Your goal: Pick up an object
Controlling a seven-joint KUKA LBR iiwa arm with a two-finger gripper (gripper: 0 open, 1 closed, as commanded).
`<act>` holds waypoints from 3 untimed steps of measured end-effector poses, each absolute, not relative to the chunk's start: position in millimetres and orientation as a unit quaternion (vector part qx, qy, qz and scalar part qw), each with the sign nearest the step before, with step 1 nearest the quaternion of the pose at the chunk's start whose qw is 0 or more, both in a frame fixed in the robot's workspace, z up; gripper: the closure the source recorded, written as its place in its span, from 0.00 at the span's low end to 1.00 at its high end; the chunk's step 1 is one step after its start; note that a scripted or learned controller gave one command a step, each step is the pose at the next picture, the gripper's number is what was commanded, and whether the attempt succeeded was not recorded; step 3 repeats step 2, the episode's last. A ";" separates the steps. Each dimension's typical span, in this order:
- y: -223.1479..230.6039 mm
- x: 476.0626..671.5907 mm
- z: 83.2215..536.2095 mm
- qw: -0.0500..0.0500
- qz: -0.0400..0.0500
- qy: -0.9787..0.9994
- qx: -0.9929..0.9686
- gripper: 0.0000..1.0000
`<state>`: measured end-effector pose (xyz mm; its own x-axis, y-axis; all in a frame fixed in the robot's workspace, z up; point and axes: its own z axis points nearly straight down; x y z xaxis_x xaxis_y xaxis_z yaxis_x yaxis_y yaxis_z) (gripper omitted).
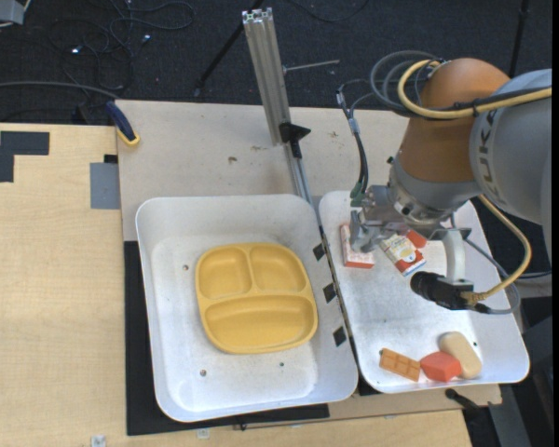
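While the arm (466,147) leans over the right bin (503,361), its jaws (361,238) hang at the bin's far left corner, just above a small red-and-white carton (359,257); whether they are spread or pinching it, I cannot tell. A second carton (405,252) lies just beside it.

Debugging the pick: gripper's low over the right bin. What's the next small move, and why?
Probably a slow, straight lift to test the grasp. The gripper sits low at the red-and-white carton near the right bin's far end, a second carton close beside it. Whether anything is held cannot be told from this view.
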<state>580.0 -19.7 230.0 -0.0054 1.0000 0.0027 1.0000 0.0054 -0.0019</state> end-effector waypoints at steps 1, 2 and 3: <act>27.6 568.7 220.5 0.002 0.001 -0.709 -0.706 1.00; 72.6 570.1 219.5 0.002 0.001 -0.709 -0.705 1.00; 72.6 570.1 219.5 0.002 0.001 -0.709 -0.705 1.00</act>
